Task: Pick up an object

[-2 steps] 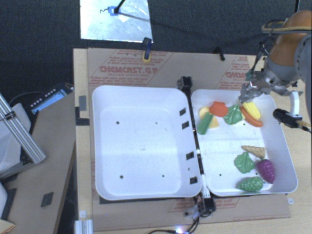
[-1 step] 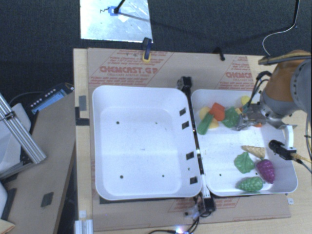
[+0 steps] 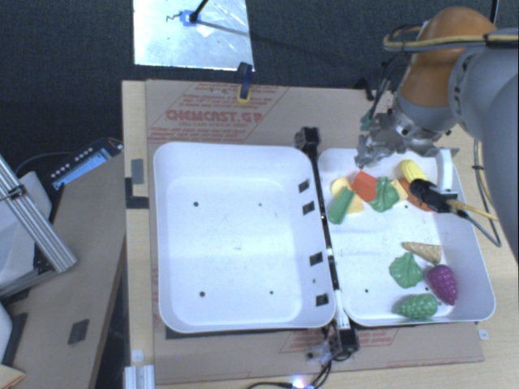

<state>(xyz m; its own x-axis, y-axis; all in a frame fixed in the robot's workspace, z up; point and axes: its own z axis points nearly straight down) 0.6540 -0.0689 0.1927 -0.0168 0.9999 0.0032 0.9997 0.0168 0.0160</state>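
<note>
My gripper [image 3: 367, 159] hangs over the far end of the right bin [image 3: 470, 250], just above a cluster of toy foods. Directly below it lies an orange-red piece [image 3: 365, 185], with a small yellow piece [image 3: 340, 187] and a long green piece [image 3: 338, 208] to its left. A leafy green piece [image 3: 383, 197] sits to the right of the orange-red one. A yellow corn cob [image 3: 411, 170] lies further right, near the wrist. Nothing visibly sits between the gripper's tips.
Nearer the front of the right bin lie a tan cone [image 3: 422, 251], a green leaf [image 3: 405, 271], purple grapes [image 3: 442, 283] and green grapes [image 3: 416, 306]. The left bin [image 3: 174, 217] adjoins it across a black hinge strip [image 3: 320, 217].
</note>
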